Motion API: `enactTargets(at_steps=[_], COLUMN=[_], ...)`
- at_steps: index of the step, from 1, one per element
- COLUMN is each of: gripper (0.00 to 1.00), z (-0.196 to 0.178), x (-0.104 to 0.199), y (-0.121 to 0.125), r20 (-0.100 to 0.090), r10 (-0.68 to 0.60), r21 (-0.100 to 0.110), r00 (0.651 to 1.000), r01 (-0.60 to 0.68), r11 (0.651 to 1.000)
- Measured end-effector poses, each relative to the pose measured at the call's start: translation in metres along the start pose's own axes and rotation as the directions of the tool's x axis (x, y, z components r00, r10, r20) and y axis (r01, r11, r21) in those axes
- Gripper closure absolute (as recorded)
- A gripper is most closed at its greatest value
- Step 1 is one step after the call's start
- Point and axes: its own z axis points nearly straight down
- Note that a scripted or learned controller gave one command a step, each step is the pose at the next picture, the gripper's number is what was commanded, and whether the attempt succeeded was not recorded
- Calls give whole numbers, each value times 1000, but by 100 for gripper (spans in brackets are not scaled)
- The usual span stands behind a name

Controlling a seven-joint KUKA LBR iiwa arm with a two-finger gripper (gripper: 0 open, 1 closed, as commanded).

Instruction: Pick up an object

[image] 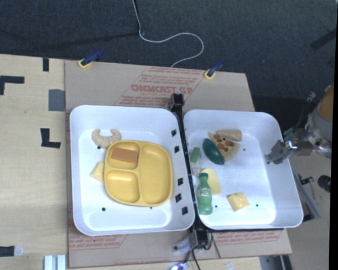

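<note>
My gripper (276, 152) hangs over the right rim of the right bin (267, 179), apart from every object. In that bin lie a pizza slice (226, 141), a dark green oval piece (213, 153), a small pale green piece (195, 155), a green bottle (204, 194), a pale yellow round piece (212, 179) and a yellow cheese block (238, 201). The left bin (83, 206) holds a yellow divided plate (148, 178) with a brown slice (124, 154) in one compartment. A croissant (105, 136) and a yellow wedge (97, 171) lie beside the plate.
Both bins sit on a cardboard sheet (154, 87) on the wooden bench. A white cable (172, 40) loops across the dark floor behind. The arm's wrist (318, 134) stands just outside the right bin's right wall. Bare white floor lies in the right bin between the objects and my gripper.
</note>
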Motion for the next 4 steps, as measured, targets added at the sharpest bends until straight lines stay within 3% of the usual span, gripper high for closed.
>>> enactTargets(at_steps=[1,4], gripper=[100,100], z=[-3,-8], x=[50,179], y=[21,35], r20=[-2,-1], r10=[-6,-3], r21=[0,2], r00=[1000,1000], r01=[6,3], r11=[1000,1000])
